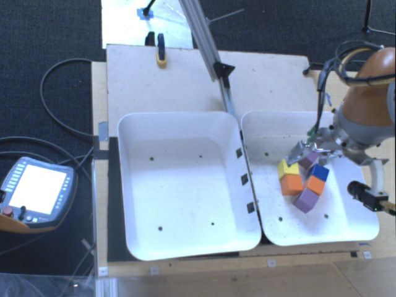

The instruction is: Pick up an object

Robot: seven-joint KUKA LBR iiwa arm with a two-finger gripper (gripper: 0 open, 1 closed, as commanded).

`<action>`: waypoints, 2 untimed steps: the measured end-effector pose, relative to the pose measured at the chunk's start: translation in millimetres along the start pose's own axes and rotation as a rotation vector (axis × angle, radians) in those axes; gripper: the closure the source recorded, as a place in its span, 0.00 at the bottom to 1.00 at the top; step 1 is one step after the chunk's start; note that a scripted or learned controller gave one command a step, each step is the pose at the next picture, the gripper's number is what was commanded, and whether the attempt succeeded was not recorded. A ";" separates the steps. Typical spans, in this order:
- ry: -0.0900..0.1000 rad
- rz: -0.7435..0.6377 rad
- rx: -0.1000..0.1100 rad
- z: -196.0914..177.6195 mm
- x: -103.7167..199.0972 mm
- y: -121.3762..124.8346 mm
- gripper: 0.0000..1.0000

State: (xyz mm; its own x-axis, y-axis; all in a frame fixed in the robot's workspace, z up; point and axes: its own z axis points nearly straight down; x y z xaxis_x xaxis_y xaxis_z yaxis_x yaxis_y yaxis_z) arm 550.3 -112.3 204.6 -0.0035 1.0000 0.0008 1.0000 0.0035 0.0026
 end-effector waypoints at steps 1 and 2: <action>0.000 -0.002 0.006 117.8 0.1 30.5 0.00; -0.001 -0.004 -0.001 103.0 -0.4 32.5 1.00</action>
State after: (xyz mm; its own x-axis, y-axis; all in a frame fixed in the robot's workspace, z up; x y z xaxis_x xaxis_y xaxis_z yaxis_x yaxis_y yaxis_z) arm 583.1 -112.5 101.7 -0.0071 1.0000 0.0001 1.0000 0.0071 0.0038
